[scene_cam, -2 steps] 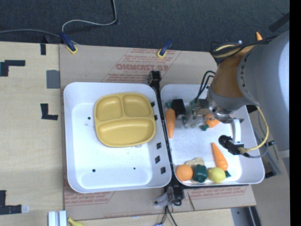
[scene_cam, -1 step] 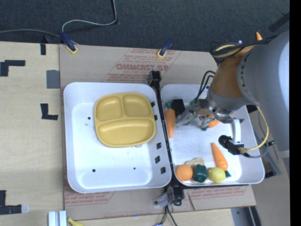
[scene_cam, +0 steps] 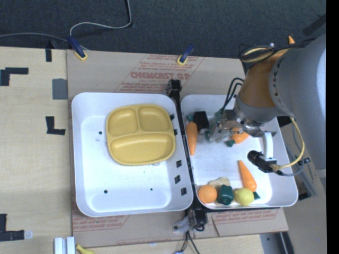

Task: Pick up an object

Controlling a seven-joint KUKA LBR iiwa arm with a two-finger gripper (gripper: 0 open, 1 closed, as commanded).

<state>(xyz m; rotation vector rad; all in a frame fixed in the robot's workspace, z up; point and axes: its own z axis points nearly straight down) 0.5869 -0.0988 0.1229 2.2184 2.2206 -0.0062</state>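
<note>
My gripper (scene_cam: 218, 129) hangs low over the upper middle of the right bin (scene_cam: 275, 194), with the grey wrist and orange band behind it to the right. A small orange piece with a green tip (scene_cam: 239, 138) lies just right of the gripper, partly under the wrist. A carrot (scene_cam: 191, 136) lies along the bin's left wall, left of the gripper. A second carrot (scene_cam: 247, 175) rests lower right. An orange (scene_cam: 208, 193), a dark green item (scene_cam: 225, 195) and a lemon (scene_cam: 244, 196) cluster at the front edge. Nothing is visibly held.
The left bin (scene_cam: 90, 184) holds a yellow divided plate (scene_cam: 141, 133). A black block (scene_cam: 199, 119) sits in the right bin's upper left corner beside the gripper. A black cable fitting (scene_cam: 259, 159) hangs from the arm above the second carrot.
</note>
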